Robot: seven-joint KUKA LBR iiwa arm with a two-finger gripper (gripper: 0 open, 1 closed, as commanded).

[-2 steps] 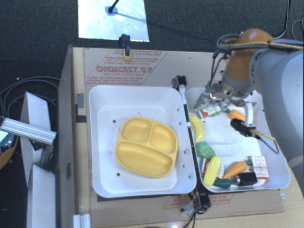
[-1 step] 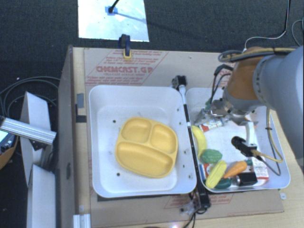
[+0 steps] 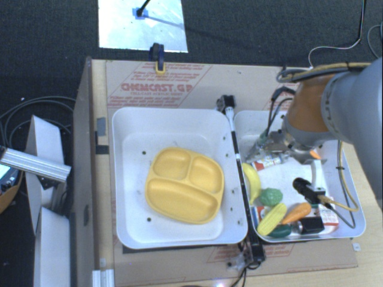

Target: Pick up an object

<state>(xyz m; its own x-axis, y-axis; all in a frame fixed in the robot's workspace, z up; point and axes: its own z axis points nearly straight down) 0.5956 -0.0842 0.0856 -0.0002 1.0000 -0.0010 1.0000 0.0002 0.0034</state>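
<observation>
Nearest my camera, along the front wall of the right bin [image 3: 353,229], lies the pile I am working: a corn cob [image 3: 270,218], a carrot [image 3: 297,212], a green vegetable [image 3: 271,197], a dark block [image 3: 310,225] and, against the divider, a banana [image 3: 252,181]. Beside it in the left bin [image 3: 128,160] sits a yellow divided plate [image 3: 184,184], well apart from the arm. Further back, my gripper [image 3: 270,151] hangs low over the rear of the right bin, near some small reddish and white items I cannot identify; whether the jaws are apart or together I cannot tell from this angle, and nothing is visibly held. I judge the step to be the approach for a grasp. To do it well I would pick one item lying clear of its neighbours, centre over it, come straight down and keep clear of the bin wall. Beyond, the cardboard-covered surface [image 3: 179,82] and a clamp [image 3: 157,55] close the scene.
</observation>
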